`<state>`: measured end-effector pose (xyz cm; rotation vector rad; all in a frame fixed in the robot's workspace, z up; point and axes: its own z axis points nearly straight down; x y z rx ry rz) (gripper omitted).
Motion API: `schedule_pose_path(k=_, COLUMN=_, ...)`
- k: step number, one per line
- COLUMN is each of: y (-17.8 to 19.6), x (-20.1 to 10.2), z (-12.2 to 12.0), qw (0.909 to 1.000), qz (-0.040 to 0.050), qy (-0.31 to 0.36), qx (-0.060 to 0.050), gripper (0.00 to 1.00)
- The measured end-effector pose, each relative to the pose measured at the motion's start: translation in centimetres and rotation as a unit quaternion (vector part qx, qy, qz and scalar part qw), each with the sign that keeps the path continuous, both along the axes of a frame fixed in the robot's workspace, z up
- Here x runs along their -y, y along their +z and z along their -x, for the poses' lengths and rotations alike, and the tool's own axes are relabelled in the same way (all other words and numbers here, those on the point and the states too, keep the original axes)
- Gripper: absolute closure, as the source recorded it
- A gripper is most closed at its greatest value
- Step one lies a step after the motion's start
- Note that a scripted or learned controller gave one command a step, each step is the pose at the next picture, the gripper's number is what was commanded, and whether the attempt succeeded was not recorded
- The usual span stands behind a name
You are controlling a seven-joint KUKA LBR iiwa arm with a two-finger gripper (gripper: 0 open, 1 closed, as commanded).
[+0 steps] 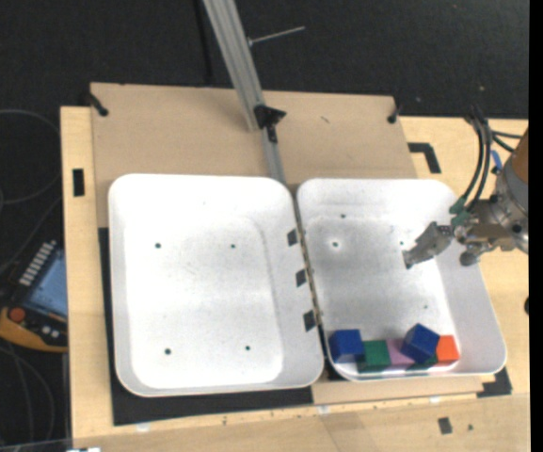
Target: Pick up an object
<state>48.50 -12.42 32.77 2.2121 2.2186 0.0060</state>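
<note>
**Camera view: gripper above the right bin, blocks bunched at its near edge**

Camera view looks down on a wooden bench (pixel 205 121) bearing two shallow white bins side by side. The left bin (pixel 205 281) sits toward 9 o'clock and the right bin (pixel 375 252) toward 3 o'clock, their inner rims touching.

The gripper (pixel 426 246) enters from 3 o'clock and hangs over the right bin's upper right part, its grey fingers pointing toward 8 o'clock. Nothing shows between the fingers; whether they stand open or closed I cannot tell from this angle.

The blocks lie in a tight row along the right bin's rim at 6 o'clock, well apart from the gripper. From 9 to 3 o'clock they run: a blue block (pixel 346 344), a green block (pixel 375 354), a pale purple block (pixel 400 354), a second blue block (pixel 421 342) tilted on the purple one, and an orange block (pixel 447 348) just beside it.

A grey metal rail (pixel 238 55) slants from 12 o'clock down to where the bins meet.
</note>
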Motion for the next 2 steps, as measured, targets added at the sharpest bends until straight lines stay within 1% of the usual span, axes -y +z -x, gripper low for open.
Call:
schedule_pose_path(k=1, y=-2.9, x=-2.7, z=-3.2, qw=1.0000, qz=-0.0015, qy=0.001, qx=-0.005, gripper=0.00)
schedule_pose_path(k=2, y=-15.9, x=0.1, z=-3.9, qw=1.0000, qz=-0.0014, qy=-0.002, qx=-0.008, gripper=0.00)
